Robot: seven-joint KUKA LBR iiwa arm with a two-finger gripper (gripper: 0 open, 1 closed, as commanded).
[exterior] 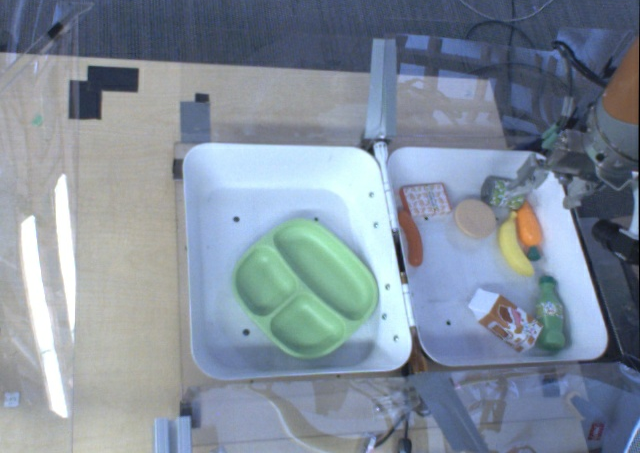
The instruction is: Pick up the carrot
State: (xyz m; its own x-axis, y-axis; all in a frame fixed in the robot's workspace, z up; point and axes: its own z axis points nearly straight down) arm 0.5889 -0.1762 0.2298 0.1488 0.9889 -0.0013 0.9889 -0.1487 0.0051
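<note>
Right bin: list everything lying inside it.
The right bin holds a carrot, banana, green bottle, sausage, round cookie, checkered box, snack packet and grey object beside the gripper.

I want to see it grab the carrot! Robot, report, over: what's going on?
Gripper low over right bin, just above carrot. Carrot not held, leaning on banana. Grey piece crowds the gripper.
</note>
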